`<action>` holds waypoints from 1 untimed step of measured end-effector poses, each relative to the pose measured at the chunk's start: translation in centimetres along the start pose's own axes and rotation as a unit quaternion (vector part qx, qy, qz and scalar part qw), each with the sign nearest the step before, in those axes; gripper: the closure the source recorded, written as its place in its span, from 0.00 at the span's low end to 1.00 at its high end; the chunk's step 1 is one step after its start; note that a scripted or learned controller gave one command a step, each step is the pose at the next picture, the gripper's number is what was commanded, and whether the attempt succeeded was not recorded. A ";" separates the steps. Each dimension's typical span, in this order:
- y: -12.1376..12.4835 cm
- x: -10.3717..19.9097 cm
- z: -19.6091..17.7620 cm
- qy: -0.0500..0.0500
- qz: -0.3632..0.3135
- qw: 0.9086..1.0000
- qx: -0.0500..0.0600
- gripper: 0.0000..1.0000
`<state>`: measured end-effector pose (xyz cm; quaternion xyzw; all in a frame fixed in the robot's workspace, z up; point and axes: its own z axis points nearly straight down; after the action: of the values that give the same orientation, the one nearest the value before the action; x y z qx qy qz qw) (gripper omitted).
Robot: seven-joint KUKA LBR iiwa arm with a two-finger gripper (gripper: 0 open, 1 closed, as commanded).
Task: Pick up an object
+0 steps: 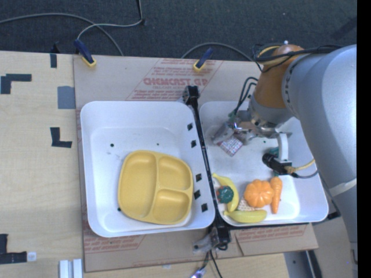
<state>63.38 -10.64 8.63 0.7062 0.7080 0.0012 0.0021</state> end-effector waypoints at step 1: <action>0.0 0.0 -1.0 0.000 0.000 1.000 0.000 1.00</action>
<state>63.36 -10.67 9.64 0.7060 0.7082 0.0007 0.0023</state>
